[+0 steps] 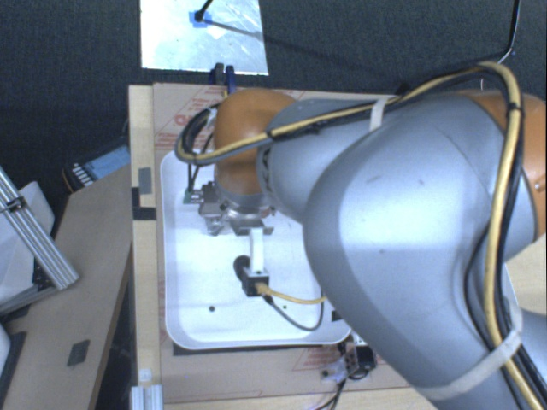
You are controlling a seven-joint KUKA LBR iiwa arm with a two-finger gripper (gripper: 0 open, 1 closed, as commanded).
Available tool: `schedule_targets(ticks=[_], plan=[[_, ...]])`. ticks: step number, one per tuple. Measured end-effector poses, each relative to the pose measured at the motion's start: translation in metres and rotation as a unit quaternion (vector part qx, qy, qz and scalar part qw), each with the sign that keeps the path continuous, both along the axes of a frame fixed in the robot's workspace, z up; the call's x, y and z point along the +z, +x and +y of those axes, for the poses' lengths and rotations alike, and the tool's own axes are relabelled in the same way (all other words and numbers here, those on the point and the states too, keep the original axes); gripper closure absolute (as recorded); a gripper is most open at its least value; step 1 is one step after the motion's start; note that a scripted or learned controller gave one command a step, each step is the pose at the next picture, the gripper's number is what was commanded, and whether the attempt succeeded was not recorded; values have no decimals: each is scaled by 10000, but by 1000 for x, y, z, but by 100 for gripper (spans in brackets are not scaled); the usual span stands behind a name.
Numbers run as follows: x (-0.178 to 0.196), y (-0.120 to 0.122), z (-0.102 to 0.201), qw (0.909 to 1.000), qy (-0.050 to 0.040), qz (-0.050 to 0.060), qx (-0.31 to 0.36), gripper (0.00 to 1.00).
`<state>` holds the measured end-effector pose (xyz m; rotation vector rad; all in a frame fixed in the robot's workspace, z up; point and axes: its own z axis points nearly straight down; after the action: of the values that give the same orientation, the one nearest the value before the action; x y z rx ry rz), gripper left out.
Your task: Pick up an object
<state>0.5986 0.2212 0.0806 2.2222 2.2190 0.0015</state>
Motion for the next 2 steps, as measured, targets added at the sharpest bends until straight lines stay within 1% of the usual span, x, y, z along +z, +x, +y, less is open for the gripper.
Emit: schedule_targets(ticks=[1, 2], plan=[[3, -33, -50, 10000, -11, 31, -8, 100], [89, 14, 18, 10000, 31, -53, 53, 100]])
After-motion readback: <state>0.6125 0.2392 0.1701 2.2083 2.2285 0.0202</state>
